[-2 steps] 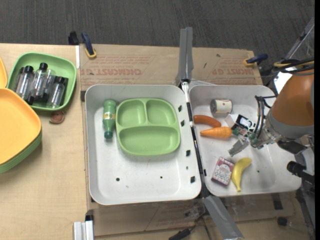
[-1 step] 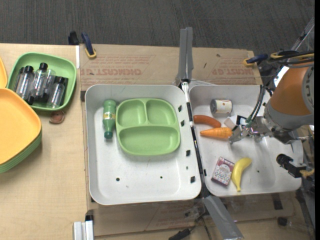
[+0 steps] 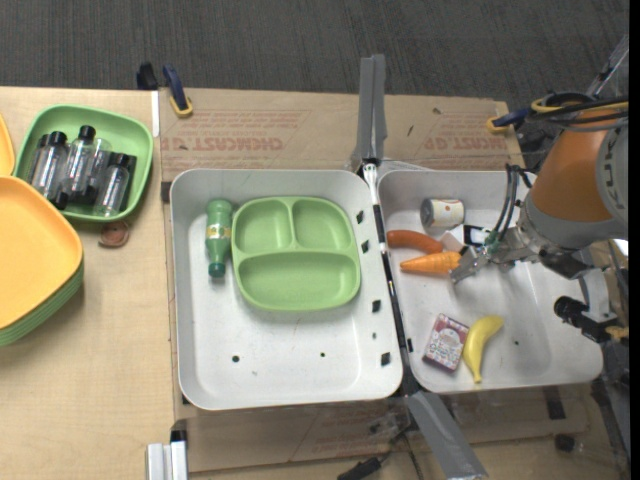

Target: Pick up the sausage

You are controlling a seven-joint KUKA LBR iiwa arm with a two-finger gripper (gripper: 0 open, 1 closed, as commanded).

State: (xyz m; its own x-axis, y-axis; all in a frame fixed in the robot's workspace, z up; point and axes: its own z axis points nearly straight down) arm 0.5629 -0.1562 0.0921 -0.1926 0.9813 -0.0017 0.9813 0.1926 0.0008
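While I watch from the overhead camera, the arm [image 3: 575,183] reaches in from the right over the right bin [image 3: 560,363], and its gripper [image 3: 468,266] sits low at the right tip of the carrot [image 3: 432,263]. From this angle I cannot tell whether the gripper is spread or clenched, nor whether it is touching the carrot. The sausage [image 3: 412,239], a reddish-orange piece, lies just behind the carrot near the bin's left wall, a little to the left of the gripper and not in its grasp. A small white can [image 3: 442,211] lies on its side toward the back of the bin; its label is too small for me to read. Near the front, a small pink box [image 3: 444,341] lies just beside a banana [image 3: 479,341]; its print is unreadable to me. The left bin [image 3: 200,368] carries a green divided plate [image 3: 296,252] with a green bottle [image 3: 218,236] lying along its left edge. Cardboard [image 3: 260,138] behind the bins shows red lettering, upside down from my view and not clear enough to read. On the bench [image 3: 90,388] at far left, a green tray [image 3: 135,138] holds small dark-capped bottles [image 3: 80,173], next to a stack of orange plates [image 3: 35,263].
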